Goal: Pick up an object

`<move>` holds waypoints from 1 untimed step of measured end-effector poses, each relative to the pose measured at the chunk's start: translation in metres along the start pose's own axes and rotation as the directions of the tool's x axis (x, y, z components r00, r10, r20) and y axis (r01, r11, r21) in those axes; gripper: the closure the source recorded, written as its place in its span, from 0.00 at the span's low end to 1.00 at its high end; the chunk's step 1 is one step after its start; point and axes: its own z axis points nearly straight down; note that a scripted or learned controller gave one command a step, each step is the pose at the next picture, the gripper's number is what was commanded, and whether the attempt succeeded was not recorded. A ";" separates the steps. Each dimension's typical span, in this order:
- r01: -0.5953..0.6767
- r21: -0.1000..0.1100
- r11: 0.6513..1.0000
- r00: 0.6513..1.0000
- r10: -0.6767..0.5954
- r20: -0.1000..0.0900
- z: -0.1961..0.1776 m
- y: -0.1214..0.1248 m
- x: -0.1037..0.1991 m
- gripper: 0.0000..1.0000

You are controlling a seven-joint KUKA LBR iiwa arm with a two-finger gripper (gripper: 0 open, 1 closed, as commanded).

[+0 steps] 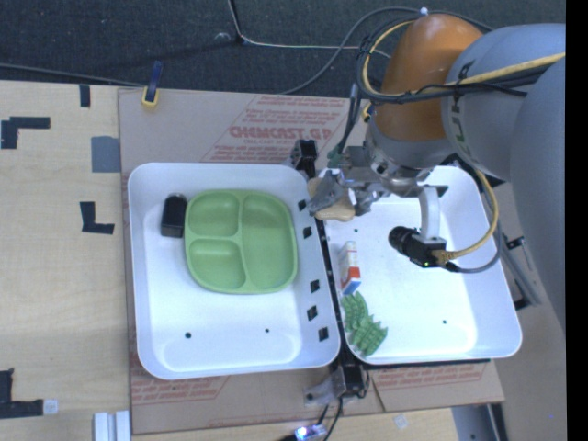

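My gripper (333, 196) hangs over the inner rim between the two bins, below the orange band of the arm. A small tan object (336, 211) sits between its fingers and looks lifted off the bin floor; the gripper is shut on it. A white and red tube (350, 266) lies in the right bin (478, 329) near its left wall. A green knobbly object (364, 323) lies just below the tube. In the left bin (156, 338) rest a green divided plate (242, 241) and, touching its left side, a small black object (173, 216).
The arm's grey body and cables cover the upper right bin, and a black connector (412, 243) hangs over the bin's middle. A cardboard sheet (266, 122) lies under both bins. Black clips (313, 288) line the shared rim.
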 end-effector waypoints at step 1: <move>-0.001 0.002 1.000 1.000 0.001 0.001 0.003 -0.015 0.046 1.00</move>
